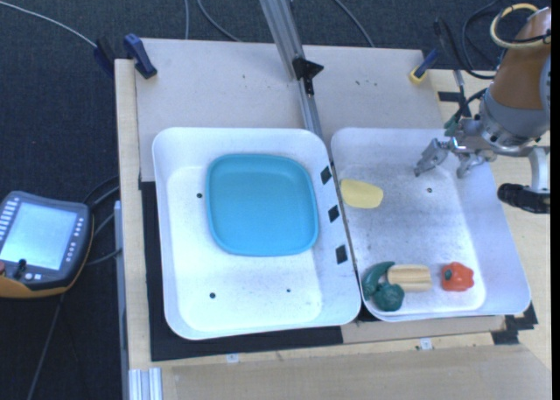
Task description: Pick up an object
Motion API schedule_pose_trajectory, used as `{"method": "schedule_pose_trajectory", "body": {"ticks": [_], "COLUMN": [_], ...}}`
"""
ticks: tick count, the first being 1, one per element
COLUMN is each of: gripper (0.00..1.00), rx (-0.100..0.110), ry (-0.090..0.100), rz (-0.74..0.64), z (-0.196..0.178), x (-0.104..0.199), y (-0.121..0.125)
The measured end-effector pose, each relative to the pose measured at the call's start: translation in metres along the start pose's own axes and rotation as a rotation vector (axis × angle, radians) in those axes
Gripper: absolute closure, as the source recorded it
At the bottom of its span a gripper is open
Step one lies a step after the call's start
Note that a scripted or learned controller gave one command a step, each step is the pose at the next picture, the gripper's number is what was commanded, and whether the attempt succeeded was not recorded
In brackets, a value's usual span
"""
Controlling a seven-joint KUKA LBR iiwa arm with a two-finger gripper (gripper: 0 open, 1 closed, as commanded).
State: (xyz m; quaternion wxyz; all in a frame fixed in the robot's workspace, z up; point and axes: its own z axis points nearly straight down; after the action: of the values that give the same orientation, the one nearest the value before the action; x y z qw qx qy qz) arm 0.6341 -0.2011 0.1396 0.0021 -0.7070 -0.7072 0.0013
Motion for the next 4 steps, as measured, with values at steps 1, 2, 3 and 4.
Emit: {"method": "schedule_pose_trajectory", "body": {"ticks": [1, 2, 3, 4], "gripper": [0.0, 1.0, 1.0, 1.0], "rx": [-0.001, -0.007, -0.009, -0.011], "ry": [0.0, -0.002, -0.002, -0.003], "rz": [0.0, 0.0, 0.0, 0.0], "z": [0.046, 0.033, -0.013, -0.076], "x": [0.0, 0.0, -0.003, -0.002], "y": [-0.001, 0.001, 0.008, 0.005]}}
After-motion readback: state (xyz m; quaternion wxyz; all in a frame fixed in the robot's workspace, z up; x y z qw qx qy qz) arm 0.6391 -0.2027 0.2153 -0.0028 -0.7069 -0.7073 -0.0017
